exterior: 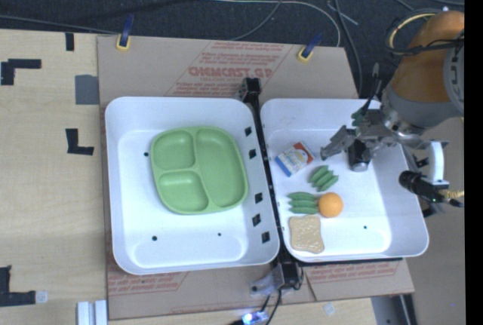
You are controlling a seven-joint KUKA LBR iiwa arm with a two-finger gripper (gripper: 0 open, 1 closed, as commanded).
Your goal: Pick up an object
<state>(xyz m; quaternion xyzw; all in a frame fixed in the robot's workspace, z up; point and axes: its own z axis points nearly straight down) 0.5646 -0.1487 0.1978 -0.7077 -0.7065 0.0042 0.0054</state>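
The right bin (pixel 392 240) holds several small items: a white and blue carton with a red corner (pixel 293 159), two green pea pods (pixel 324 179) (pixel 303 202), an orange (pixel 330 204) and a slice of bread (pixel 306 234). My gripper (pixel 346 148) hangs over the upper right part of this bin, to the right of the carton and above the pods. Its dark fingers spread apart with nothing between them.
The left bin (pixel 124 240) holds a green divided plate (pixel 199 170). A black divider (pixel 260 165) runs between the two bins. The arm's orange and grey body (pixel 426 75) fills the upper right, and cables trail across the dark floor behind.
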